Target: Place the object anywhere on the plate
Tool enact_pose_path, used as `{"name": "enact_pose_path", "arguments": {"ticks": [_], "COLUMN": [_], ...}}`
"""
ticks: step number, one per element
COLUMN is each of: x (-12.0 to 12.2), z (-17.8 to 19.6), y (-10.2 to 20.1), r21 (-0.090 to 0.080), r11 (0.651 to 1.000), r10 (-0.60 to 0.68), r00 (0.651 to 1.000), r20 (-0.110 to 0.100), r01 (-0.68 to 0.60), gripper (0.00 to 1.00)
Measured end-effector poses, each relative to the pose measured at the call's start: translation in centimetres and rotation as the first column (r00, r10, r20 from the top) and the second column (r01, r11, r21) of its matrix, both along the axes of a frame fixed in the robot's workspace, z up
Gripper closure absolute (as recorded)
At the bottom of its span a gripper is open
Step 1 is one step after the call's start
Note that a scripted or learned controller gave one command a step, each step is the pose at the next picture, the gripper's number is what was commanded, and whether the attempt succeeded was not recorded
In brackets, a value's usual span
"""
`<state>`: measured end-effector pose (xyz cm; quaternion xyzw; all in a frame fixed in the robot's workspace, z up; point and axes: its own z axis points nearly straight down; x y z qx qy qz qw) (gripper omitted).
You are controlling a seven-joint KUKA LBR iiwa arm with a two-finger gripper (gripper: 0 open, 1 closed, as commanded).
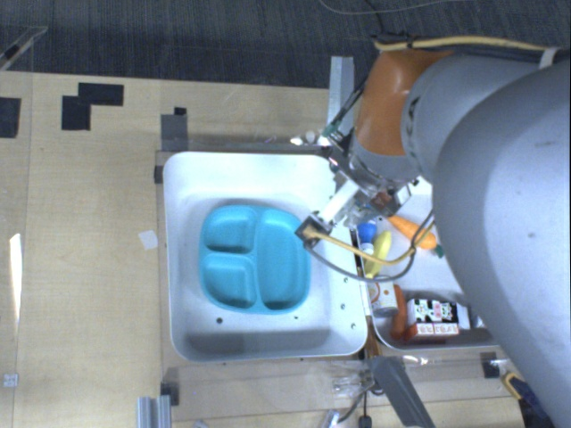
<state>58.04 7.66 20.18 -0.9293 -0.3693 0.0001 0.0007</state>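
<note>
Blue plastic plate with three compartments [259,261]: it lies flat in the left white bin [183,239], nearer that bin's right wall than its left. Two small compartments are on the plate's left and one larger compartment is on its right.

Right white bin [393,337]: it stands just beside the left bin, and the two share a narrow divider. The arm covers most of it. All loose objects lie here, apart from the plate:
- an orange tapered object [412,229], lying at a slant;
- a yellow object [382,246], just left of the orange one;
- a small blue object [366,234], touching or nearly touching the yellow one, close to the divider;
- a dark red box with a white label [428,315], nearer the front wall and apart from the other three.

Which of these is the object to be placed cannot be told. None of them is on the plate.

Grey arm [500,168]: it reaches in from the right, with its orange band [388,105] above the far rim of the bins. The gripper [373,214] hangs over the divider, above the blue and yellow objects and just right of the plate. Its opening cannot be told, and no object is seen held in it.

Pale wooden bench [80,239]: it carries black square markings [89,101] at far left.
</note>
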Motion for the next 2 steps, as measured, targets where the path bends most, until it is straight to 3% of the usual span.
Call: {"name": "enact_pose_path", "arguments": {"ticks": [1, 2], "x": [-1.5, -2.4], "z": [-0.1, 9.9], "y": [3.4, 7.4], "r21": [0.0, 0.0], "r11": [0.999, 0.996], "r10": [0.033, 0.085], "r00": [0.999, 0.996], "r20": [0.001, 0.005], "r01": [-0.033, -0.085], "gripper": [1.0, 1.0]}}
